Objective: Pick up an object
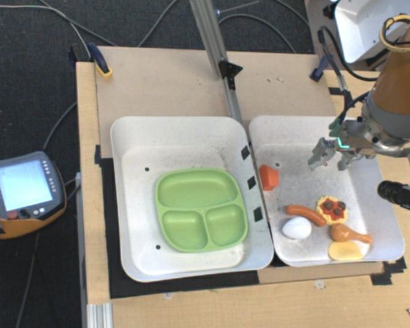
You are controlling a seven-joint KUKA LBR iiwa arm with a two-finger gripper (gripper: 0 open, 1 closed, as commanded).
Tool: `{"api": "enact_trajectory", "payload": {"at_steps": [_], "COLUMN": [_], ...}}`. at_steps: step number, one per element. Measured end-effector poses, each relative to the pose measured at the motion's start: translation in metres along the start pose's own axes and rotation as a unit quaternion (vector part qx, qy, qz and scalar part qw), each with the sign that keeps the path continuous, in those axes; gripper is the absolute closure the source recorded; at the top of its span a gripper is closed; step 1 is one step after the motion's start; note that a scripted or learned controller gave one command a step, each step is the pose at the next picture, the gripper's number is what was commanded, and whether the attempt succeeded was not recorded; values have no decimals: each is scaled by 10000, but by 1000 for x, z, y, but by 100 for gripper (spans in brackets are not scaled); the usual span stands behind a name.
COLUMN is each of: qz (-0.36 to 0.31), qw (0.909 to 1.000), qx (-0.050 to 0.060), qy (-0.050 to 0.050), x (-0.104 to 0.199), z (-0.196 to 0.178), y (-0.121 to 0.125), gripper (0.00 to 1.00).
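So, two shallow white bins are seen side by side on the bench. The left bin is taken up by a green divided plate with three compartments, lying flat.

All the small stuff is found in the right bin. An orange block is parked near that bin's left wall. Toward the front, a white egg is seen just beside an orange sausage, which is laid at a slant, its lower right end close to a little pizza slice with red dots on it. A brown drumstick is placed just in front of the pizza, and a pale yellow piece is tucked against the drumstick near the bin's front edge. Whether those two are actually touching can't be told.

The gripper is held over the back right part of the right bin, well apart from the food pile and from the orange block. Its two grey fingers are spread apart, and nothing is seen between them, so nothing is gripped. The orange band of the arm is seen above it at the right.

A teach pendant is lying off the bench on the left.
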State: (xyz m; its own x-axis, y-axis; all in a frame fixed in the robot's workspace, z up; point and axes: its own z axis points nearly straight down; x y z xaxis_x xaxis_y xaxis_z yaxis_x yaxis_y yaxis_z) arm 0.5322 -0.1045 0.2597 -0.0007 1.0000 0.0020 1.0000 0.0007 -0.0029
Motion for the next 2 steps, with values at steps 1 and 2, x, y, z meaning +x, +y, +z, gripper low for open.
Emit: {"api": "enact_trajectory", "payload": {"at_steps": [1,2], "qz": [-1,5], "qw": [10000,10000], "qx": [-5,19], "qy": [-1,2], "x": [0,0], "z": [0,44], "y": [0,-6], "gripper": [0,0]}}
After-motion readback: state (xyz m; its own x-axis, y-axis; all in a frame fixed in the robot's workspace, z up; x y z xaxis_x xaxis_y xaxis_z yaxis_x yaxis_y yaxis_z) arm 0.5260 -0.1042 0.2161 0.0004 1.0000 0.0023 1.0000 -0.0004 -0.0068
